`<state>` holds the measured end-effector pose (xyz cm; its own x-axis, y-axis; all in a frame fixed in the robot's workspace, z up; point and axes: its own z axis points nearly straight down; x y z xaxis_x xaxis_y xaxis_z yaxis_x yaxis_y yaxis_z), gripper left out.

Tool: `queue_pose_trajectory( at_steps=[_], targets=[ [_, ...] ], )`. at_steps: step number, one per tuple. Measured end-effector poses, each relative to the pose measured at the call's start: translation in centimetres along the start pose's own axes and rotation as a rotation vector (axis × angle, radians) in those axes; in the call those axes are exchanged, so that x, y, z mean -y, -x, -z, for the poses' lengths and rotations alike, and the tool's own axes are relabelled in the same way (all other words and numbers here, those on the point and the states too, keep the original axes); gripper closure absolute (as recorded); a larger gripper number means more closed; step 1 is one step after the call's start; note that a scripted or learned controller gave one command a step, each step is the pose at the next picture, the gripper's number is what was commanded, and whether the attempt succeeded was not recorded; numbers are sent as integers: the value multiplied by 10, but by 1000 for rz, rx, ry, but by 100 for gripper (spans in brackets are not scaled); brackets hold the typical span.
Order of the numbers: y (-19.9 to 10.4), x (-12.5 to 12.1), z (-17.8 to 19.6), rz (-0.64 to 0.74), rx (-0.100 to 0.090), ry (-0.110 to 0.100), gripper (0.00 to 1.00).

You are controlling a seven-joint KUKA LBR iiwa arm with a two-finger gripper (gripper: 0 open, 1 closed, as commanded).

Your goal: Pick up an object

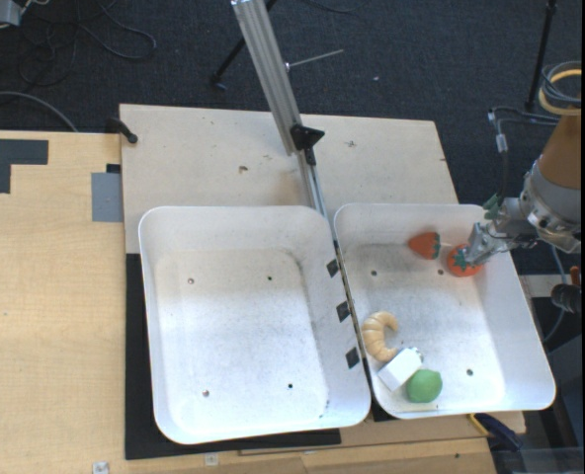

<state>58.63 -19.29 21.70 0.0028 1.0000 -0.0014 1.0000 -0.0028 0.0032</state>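
Fingertips of the gripper point down and to the left over the far right edge of the right bin, and they sit against the top of a red round thing that lies on the bin floor near the right wall. Whether the fingers are apart, together, or pinching that red thing cannot be told; the tips are small and blur into it. Just left of the fingers, a little apart from the red round thing, lies a strawberry-like toy, red with a bit of green at one end. Further from the fingers, down toward the near side of the same bin, a pale curved pastry rests close to the divide between the bins. Just below it is a white block, and touching that block on its right is a green ball, near the front wall.

Behind the fingers, the grey wrist rises to the right, with the orange band of the arm above it at the frame's right side.

Left of all this, well away from the fingers, lies the left bin, its white floor speckled with dark dots. A slanted metal rail runs from the top of the scene down to the seam between the two bins. Both bins rest on a pale wooden bench.
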Motion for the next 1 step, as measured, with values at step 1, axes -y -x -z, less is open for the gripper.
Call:
queue_pose_trajectory(
  at_steps=[1],
  targets=[
    [3,-5,43,3,0,0,100]
  ],
)
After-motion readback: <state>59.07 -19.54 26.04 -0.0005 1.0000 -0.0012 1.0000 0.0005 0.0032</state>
